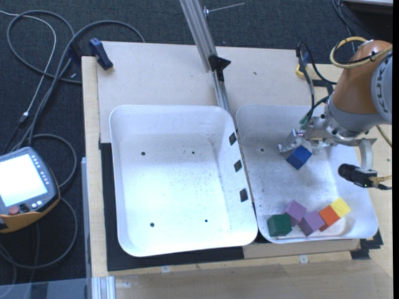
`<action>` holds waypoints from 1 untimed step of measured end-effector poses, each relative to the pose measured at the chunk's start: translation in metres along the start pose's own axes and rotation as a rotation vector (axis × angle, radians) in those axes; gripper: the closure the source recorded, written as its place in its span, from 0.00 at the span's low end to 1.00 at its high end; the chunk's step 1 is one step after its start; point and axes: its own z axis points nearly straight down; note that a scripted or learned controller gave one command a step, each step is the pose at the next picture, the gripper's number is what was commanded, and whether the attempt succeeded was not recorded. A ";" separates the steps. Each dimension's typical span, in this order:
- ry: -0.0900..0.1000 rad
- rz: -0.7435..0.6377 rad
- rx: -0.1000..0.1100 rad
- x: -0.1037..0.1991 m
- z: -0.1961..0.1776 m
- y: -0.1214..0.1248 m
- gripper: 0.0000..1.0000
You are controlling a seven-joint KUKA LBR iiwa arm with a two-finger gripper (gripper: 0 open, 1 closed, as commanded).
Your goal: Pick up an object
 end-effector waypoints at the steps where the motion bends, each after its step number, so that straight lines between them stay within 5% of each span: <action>1: 0.004 0.002 0.012 -0.017 -0.005 -0.030 0.00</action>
